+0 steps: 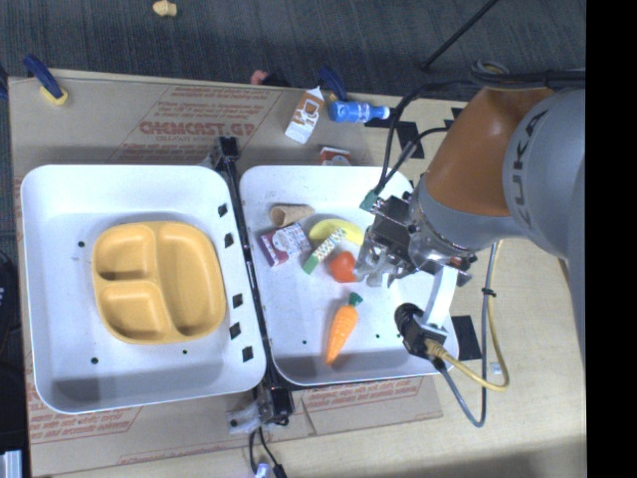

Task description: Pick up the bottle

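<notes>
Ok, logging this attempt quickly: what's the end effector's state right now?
End effector: cannot be told; it sits low in the right white bin, beside the small red tomato-like toy.

The gripper [376, 267] is hanging over the right bin [299, 361], with a tomato [342, 266] and banana [333, 232] lying just to its left and a carrot [341, 332] sitting below-left of it. A divided tray [159, 279] is resting in the left bin [50, 297], well away, while a bottle [353, 113] is lying on the bench beyond the gripper.
</notes>
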Tool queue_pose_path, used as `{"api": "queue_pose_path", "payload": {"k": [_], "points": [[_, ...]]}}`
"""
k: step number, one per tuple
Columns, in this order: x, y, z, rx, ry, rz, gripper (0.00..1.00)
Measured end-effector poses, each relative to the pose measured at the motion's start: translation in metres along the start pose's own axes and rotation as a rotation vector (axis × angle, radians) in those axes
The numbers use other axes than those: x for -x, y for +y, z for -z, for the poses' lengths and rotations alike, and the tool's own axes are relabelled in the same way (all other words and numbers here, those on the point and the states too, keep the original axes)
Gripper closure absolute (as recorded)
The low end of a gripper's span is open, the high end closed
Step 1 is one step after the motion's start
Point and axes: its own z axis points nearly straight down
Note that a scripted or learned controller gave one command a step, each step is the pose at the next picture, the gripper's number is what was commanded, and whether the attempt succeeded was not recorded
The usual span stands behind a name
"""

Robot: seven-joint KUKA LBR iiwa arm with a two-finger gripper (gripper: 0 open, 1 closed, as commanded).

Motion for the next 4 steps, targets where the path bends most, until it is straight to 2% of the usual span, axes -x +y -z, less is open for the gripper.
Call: {"api": "queue_pose_path", "payload": {"k": [1,2,3,4], "points": [[-0.009,-0.006,-0.086,-0.004,-0.001,-0.169,1.0],[0.017,0.009,-0.012,-0.001,0.0,-0.062,1.0],[0.047,0.024,-0.073,-0.005,0.0,-0.483,1.0],[0.107,0.057,-0.041,-0.003,0.0,-0.76,1.0]]}}
